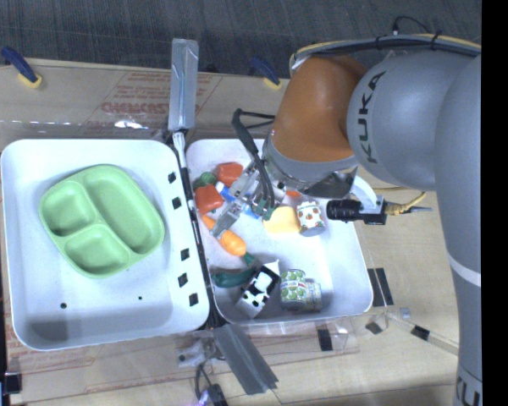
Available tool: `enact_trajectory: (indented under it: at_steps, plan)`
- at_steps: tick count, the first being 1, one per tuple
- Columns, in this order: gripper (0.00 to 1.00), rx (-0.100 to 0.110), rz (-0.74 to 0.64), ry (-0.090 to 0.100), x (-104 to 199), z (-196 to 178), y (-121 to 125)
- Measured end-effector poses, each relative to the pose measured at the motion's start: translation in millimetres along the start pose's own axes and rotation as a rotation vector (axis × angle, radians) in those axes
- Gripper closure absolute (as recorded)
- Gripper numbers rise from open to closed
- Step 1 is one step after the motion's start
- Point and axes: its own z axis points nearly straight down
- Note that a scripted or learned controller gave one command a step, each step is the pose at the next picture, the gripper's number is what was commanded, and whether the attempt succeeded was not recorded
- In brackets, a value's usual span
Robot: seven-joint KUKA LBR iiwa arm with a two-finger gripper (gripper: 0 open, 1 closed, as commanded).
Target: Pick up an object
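My gripper (241, 205) is low in the right bin (356, 269), near its left wall, and it looks open. Its fingers (227, 219) point down-left among a cluster of small items: a red piece (229, 172), an orange-red piece (207, 199) and a small blue piece (229, 194). An orange carrot-like toy (232, 243) lies just below the fingertips. I cannot see anything clearly held between the fingers. A yellow object (282, 221) and a white printed cube (311, 218) lie to the gripper's right.
The left bin (34, 311) holds a green divided plate (102, 218). At the right bin's front lie a green-labelled can (300, 292), a black-and-white block (257, 288) and a dark green piece (231, 274). A metal divider (183, 91) separates the bins. The arm's bulk (381, 125) overhangs the right bin's back.
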Motion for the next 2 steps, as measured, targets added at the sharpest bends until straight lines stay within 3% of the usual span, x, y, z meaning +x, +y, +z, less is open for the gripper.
enact_trajectory:
  at_steps: [1, 2]
  plan:
    - [0.00, 0.001, -0.251, 0.004, 19, 1, -34]
    - [0.00, 0.001, -0.546, 0.005, 36, 2, -19]
